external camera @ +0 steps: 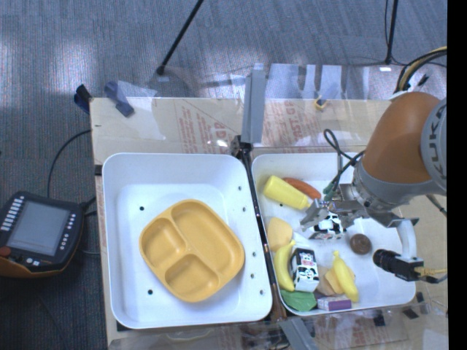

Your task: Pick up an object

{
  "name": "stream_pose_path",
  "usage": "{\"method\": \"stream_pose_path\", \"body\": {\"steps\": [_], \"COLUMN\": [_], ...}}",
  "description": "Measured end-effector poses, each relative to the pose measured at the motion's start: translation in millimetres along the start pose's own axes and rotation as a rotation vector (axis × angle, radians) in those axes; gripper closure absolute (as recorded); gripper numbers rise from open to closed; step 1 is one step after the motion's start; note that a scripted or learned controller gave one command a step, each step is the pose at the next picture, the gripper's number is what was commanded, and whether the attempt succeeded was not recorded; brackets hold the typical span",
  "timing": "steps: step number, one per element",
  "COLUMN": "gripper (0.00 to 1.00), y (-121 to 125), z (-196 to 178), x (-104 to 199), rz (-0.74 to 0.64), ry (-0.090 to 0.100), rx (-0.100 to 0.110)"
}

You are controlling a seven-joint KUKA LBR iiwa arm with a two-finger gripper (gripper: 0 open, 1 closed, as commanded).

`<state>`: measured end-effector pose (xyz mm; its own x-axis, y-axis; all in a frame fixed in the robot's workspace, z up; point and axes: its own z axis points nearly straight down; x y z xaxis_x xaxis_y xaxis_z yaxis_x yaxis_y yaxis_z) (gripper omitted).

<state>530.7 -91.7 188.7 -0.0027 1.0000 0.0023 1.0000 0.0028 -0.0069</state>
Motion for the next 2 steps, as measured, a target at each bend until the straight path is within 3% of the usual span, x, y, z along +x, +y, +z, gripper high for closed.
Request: {"method": "stream_pose_path", "body": {"steps": [1,2], "gripper": [0.00,0.00], "y": [62,-56], "z": [103,103], "x": [-18,-22], "rz": [-0.014,-0.064], "ry": [-0.001,-0.001], "rx": [-0.003,-0.002]}}
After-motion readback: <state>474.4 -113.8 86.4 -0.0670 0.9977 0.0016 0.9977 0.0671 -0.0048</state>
